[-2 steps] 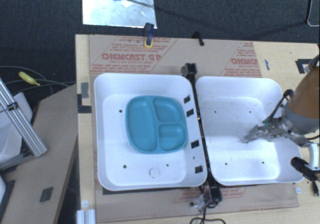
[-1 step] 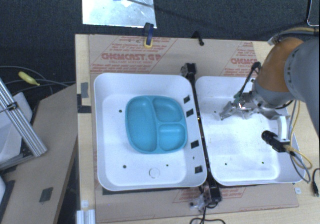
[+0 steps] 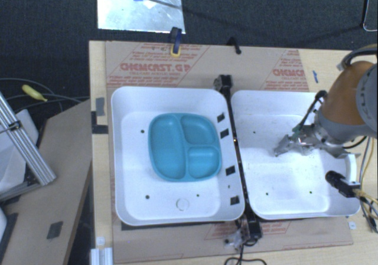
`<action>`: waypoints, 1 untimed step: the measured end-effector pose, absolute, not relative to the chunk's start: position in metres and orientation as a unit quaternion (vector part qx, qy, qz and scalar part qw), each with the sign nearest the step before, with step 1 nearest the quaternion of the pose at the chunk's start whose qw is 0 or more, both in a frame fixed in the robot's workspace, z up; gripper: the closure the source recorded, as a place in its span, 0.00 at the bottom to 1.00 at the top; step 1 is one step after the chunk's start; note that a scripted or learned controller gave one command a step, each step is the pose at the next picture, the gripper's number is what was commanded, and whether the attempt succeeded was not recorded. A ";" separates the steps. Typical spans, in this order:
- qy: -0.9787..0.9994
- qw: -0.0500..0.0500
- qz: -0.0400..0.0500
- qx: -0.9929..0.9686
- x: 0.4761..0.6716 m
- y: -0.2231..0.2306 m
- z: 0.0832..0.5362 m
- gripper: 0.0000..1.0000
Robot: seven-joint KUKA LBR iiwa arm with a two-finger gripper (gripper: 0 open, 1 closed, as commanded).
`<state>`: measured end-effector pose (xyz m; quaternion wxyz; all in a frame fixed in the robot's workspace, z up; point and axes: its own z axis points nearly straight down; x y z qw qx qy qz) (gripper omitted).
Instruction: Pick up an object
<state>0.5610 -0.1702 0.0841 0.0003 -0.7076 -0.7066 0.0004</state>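
A blue divided plate (image 3: 183, 146) lies flat in the middle of the left bin (image 3: 127, 140). My gripper (image 3: 282, 148) is down inside the right bin (image 3: 260, 110), near its centre and close above the floor, pointing left. It is well apart from the plate, across the divider between the bins. The arm's grey body and orange band (image 3: 348, 101) cover the bin's right part. Nothing shows at the gripper's tip.
Black clips (image 3: 225, 134) line the ridge between the bins. A small pale ring (image 3: 182, 203) lies near the left bin's front wall. A black part (image 3: 339, 182) hangs over the right bin's right rim. Cardboard (image 3: 177, 66) lies under both bins.
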 end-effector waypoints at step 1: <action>-0.706 0.001 0.001 -0.708 0.518 -0.194 0.084 0.00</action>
